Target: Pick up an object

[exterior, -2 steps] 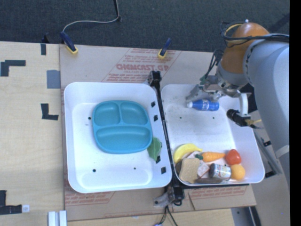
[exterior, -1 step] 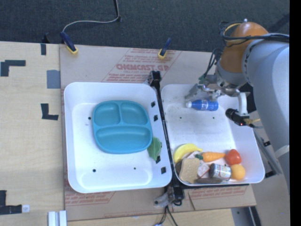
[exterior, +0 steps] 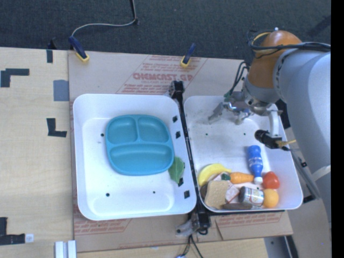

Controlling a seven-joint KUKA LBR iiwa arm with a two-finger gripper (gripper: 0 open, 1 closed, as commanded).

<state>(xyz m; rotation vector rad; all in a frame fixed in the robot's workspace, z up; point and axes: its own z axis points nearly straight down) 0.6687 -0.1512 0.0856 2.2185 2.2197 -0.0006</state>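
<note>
Reaching in over the far right corner of the right bin [exterior: 200, 144], the grey arm [exterior: 301, 79] hangs its jaws [exterior: 230, 112] above that bin's bare far floor; the two fingers [exterior: 216, 113] are spread apart with nothing between them, and they touch none of the objects.

The objects lie crowded along the near edge and near right corner of the right bin; a blue bottle [exterior: 254, 160] with a white cap stands nearest the jaws, pointing toward the near edge; just beside it, toward the right wall, sits a red tomato-like piece [exterior: 271, 180], and an orange fruit [exterior: 271, 198] lies at the near right corner; a yellow banana [exterior: 211, 171] curves near the bin's left wall, touching an orange carrot [exterior: 240, 178]; a brown slice of bread [exterior: 216, 194] lies against the near edge, with a small dark can [exterior: 248, 195] on its side between the bread and the orange fruit.

The left bin [exterior: 86, 160] holds a blue divided plate [exterior: 140, 144] in its middle; a green leaf-shaped piece [exterior: 177, 170] rests against its right wall, just beside the plate.

Both bins sit on a cardboard sheet [exterior: 145, 77] on the desk [exterior: 27, 160], clamped at the far edge by two yellow clips [exterior: 79, 50].
</note>
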